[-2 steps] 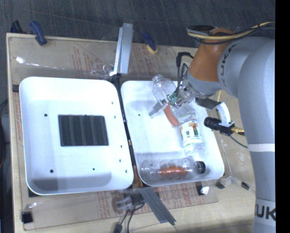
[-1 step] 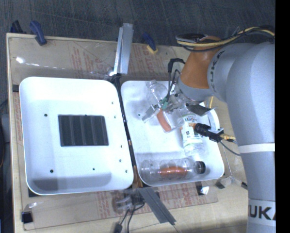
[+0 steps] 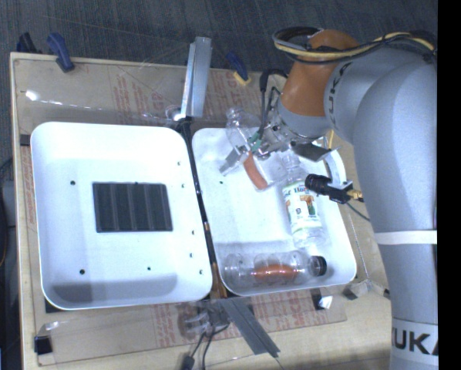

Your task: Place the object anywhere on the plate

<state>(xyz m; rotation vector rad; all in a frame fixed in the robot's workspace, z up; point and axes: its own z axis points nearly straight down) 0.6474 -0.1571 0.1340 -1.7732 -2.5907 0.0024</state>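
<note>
The orange object [image 3: 255, 173] lies in the right bin [image 3: 215, 230], near its upper edge, directly under the gripper [image 3: 250, 149]; it is a small elongated piece, slanted, and what it is made of is too small to tell; whether the gripper is parted or closed on it I cannot tell, since clear plastic and the wrist hardware blur that spot. By its size I judge it light and probably stiff, so a pinch across its narrow width near the middle should suit; a smooth skin could let it slip.

The dark grey plate [image 3: 132, 206], a ribbed rectangle, sits in the middle of the left bin [image 3: 61, 153], well apart from the orange object and across the raised rims where the 2 bins meet; the object would need to clear those rims on the way.

Just right of and below the orange object lies 1 clear bottle with a white label [image 3: 303, 210], pointing toward the bin's lower right; further below it, along the bin's bottom wall, lies 1 clear bottle with orange contents [image 3: 273, 268]; a crumpled clear plastic piece [image 3: 237, 129] sits just above the object. These crowd the gripper's approach; the nearest bottle and the plastic piece look likeliest to be nudged or caught by mistake.
</note>
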